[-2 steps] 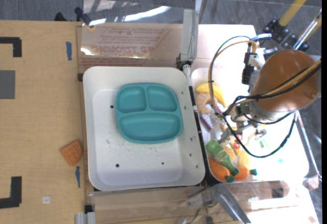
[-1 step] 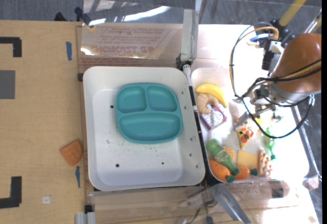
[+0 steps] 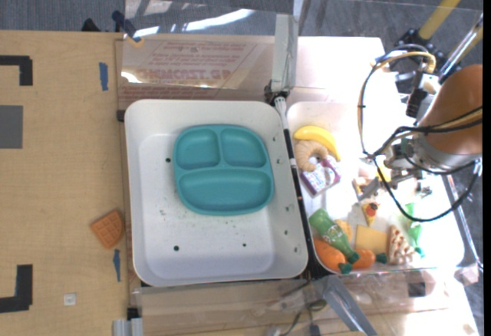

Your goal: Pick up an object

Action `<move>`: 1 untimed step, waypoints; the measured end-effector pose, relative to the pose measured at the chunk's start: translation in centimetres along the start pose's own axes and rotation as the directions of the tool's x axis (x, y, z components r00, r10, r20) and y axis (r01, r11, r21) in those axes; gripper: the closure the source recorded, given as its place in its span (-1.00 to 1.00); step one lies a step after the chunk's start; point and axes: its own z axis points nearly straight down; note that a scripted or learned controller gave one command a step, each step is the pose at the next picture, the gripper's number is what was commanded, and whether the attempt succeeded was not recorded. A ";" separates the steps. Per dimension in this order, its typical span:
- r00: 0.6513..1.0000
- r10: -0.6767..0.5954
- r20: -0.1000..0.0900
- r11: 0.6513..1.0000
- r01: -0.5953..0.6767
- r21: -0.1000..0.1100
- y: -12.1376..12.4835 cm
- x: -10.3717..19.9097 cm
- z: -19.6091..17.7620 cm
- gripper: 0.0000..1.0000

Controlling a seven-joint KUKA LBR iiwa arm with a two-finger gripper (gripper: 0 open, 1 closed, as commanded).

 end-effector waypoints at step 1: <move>0.999 0.050 -0.022 0.999 -0.050 -0.006 2.5 -6.9 0.3 -1.00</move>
